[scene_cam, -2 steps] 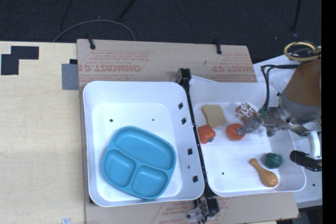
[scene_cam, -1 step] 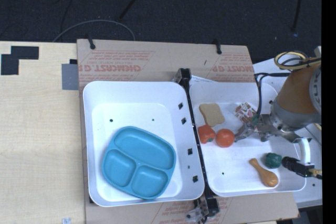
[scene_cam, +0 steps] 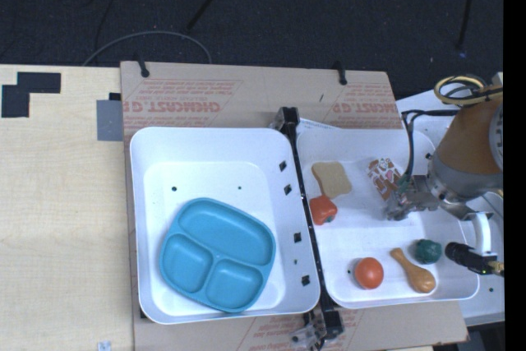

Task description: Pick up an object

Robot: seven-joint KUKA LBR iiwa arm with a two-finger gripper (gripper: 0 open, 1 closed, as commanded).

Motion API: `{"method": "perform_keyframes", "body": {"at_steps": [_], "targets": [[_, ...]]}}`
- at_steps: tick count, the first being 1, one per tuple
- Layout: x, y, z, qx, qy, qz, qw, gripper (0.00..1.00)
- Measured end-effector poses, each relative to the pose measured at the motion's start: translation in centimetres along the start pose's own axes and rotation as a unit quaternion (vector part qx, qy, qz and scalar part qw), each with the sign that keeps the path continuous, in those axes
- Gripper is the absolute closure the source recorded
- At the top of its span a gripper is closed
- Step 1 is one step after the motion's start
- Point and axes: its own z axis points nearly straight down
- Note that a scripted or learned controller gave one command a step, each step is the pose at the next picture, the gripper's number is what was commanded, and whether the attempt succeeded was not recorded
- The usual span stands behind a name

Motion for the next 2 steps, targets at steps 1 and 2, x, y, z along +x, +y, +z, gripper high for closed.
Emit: {"method": "perform_keyframes", "body": {"at_steps": [1,2], "targets": [[0.5,-0.8,-5.4,-0.002,0.0,-0.002,1.0,1.0],[1.3,-1.3,-10.9,-0.003,-0.001,-0.003,1.0,1.0]]}}
